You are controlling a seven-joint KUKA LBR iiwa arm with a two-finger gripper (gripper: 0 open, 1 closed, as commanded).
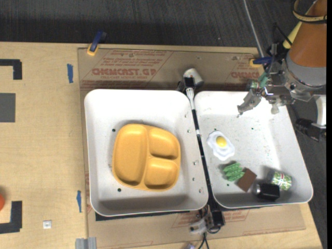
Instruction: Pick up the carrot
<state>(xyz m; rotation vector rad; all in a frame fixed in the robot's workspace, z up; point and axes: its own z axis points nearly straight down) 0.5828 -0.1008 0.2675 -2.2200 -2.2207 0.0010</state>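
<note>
The wooden bench (41,139) runs across the scene, with a sheet of brown cardboard (155,69) lying under two white bins set side by side. The left bin (93,139) holds a yellow divided plate (147,156) that takes up much of its floor. The right bin (270,139) carries the small items, which are gathered toward its near side.

The arm (311,40) comes in from the right, at the far right corner of the right bin. Its gripper (258,108) hangs over the far part of that bin, fingers spread apart with nothing between them.

On the left side of the right bin lies a toy fried egg (220,144). Nearer lies a green vegetable piece (232,170), touching a brown block (246,179) on its right. Further right lie a green and red can (280,180) and, just beside it, a black object (267,191).

An orange-red shape (1,201) sits at the left edge of the bench, outside both bins and well apart from the gripper. It may be the carrot, but the frame cuts off most of it.
</note>
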